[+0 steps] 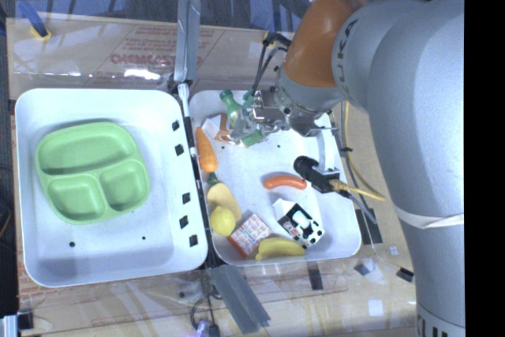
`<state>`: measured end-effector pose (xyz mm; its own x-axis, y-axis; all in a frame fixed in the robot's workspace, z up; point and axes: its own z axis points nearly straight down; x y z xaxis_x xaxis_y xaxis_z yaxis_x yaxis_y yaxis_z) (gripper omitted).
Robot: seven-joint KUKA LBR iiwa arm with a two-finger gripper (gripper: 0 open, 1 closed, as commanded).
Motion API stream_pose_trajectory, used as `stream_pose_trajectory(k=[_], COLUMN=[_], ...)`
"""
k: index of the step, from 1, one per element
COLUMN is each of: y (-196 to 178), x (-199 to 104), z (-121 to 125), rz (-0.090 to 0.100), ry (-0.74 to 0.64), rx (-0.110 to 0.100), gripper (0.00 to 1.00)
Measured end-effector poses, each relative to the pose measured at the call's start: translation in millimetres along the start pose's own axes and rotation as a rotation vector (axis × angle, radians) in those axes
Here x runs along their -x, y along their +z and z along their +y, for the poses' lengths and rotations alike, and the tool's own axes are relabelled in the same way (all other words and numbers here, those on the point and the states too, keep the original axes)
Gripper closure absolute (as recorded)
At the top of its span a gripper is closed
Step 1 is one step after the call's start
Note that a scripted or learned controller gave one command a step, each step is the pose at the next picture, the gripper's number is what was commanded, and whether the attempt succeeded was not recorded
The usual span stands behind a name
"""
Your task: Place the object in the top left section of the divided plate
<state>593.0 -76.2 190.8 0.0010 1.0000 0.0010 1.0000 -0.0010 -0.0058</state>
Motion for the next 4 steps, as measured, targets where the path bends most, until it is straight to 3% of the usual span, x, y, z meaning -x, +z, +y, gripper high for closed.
stream_pose_trajectory(k=[1, 2, 3, 4], y=[0, -18, -18, -28], x=[-57, -138, -138, -139], z=[-7, -37, -37, -37], rz=[0.000, -0.001, -0.001, -0.001], ry=[-0.060, -0.132, -0.131, -0.136], rx=[-0.001, 0.000, 0.001, -0.002], gripper=[1.00, 1.00, 0.00, 1.00])
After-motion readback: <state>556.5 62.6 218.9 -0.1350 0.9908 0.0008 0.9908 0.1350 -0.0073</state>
